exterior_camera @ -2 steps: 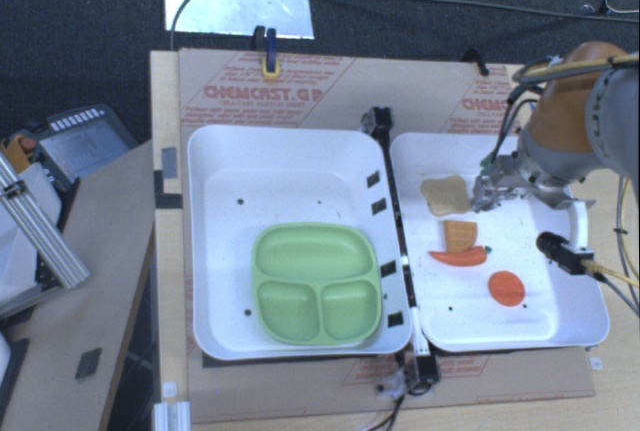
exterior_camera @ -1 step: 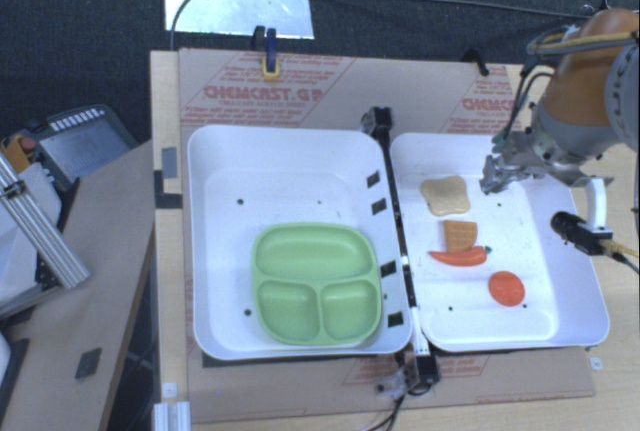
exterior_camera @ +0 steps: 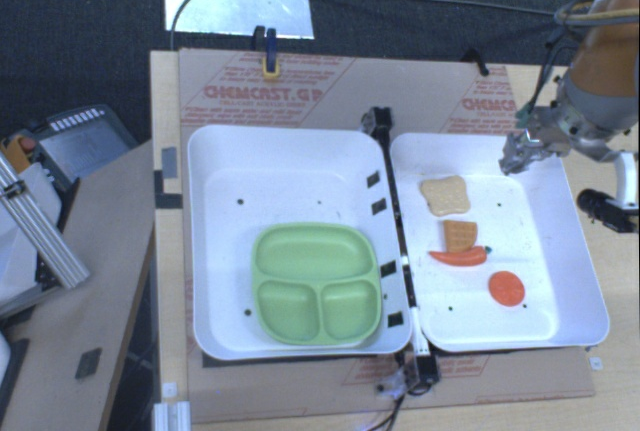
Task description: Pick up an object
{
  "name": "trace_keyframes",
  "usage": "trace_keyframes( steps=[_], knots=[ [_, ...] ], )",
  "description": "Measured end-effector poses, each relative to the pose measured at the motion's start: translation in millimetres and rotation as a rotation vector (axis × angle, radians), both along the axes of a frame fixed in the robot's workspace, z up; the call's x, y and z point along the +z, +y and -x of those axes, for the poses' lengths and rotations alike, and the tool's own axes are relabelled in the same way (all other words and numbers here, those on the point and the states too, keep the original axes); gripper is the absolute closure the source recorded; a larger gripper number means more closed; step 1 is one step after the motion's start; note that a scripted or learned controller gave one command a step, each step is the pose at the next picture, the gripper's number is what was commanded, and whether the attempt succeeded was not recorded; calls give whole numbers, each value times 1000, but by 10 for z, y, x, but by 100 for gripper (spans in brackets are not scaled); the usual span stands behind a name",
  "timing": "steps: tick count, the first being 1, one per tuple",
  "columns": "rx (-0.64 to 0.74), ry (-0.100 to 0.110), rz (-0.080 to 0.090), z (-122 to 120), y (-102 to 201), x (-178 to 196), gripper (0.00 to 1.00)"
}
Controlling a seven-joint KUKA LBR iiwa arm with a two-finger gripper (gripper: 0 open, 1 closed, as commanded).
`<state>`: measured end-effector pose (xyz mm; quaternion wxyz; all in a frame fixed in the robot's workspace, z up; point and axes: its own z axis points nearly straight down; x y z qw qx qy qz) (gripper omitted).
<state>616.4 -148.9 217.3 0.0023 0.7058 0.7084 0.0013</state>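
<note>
Toast slice (exterior_camera: 444,194), cracker (exterior_camera: 459,235), red chili (exterior_camera: 459,257) and tomato slice (exterior_camera: 506,288) all lie loose in right bin (exterior_camera: 575,249); nothing lifted yet. Gripper (exterior_camera: 518,156) hovers over the bin's far corner, finger state unreadable. Left bin (exterior_camera: 215,179) holds green divided plate (exterior_camera: 316,282). Cardboard-topped bench (exterior_camera: 300,89), dark carpet (exterior_camera: 80,9).

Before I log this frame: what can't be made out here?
- Gripper fingers: too small and blurred in the camera view to tell open or shut.
- Arm: cut off by the right edge.
- Orange piece and red strip: touching or apart, unclear.
</note>
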Motion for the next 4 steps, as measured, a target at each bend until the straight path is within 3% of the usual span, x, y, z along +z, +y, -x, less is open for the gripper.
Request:
trace_keyframes(
  steps=[1, 4],
  knots=[
    [1, -2, 0, -91, 5, 473, 100],
    [6, 4, -3, 176, 1626, 485, 100]
  ],
)
